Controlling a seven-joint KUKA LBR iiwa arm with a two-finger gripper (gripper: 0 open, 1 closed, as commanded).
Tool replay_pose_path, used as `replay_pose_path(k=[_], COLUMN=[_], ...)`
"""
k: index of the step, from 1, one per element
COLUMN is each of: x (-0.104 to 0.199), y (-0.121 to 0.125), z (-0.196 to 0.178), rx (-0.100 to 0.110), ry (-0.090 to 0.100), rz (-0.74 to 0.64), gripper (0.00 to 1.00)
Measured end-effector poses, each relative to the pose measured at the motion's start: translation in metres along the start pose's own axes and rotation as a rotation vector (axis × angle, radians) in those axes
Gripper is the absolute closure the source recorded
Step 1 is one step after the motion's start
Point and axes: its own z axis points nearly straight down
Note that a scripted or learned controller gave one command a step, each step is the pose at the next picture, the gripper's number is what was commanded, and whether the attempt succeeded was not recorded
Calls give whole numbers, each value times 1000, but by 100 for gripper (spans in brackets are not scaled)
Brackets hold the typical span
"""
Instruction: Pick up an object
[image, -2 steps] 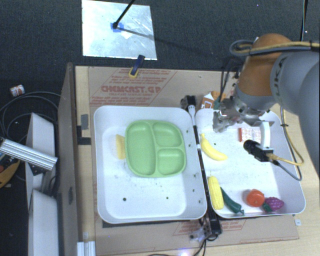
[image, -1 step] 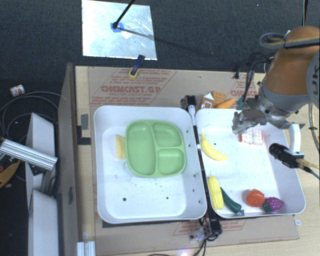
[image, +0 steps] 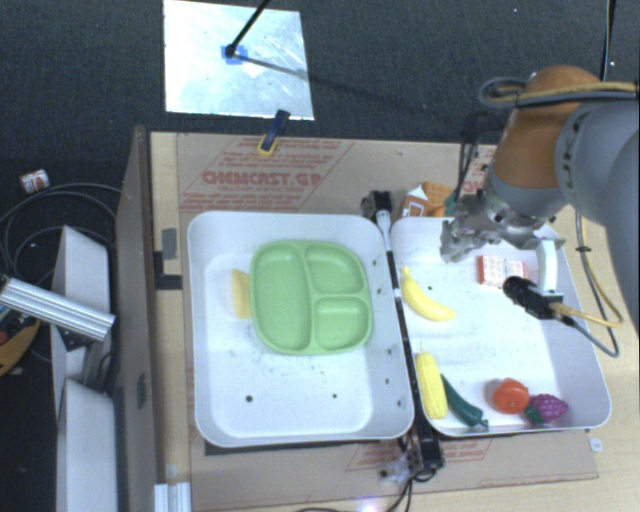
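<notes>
From above, two white bins sit side by side on the counter (image: 300, 165), which is lined with printed cardboard. The left bin (image: 215, 400) holds one green divided plate (image: 310, 298) at its centre and one pale yellow piece (image: 240, 294) touching the plate's nine o'clock edge. The right bin (image: 585, 385) holds one banana (image: 424, 300) at ten o'clock, one corn cob (image: 431, 384) and one dark green vegetable (image: 461, 402) at seven, one tomato (image: 509, 396) and one grape bunch (image: 547, 408) at five, one red-and-white packet (image: 500, 268) at one. The tool (image: 462, 240) hovers at twelve o'clock; I cannot tell its opening. Dark carpet surrounds the counter.
</notes>
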Motion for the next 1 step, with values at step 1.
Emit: replay_pose_path(k=[1], x=[37], y=[-12], z=[-40], rx=[-4], ry=[3], rz=[-5], gripper=[100])
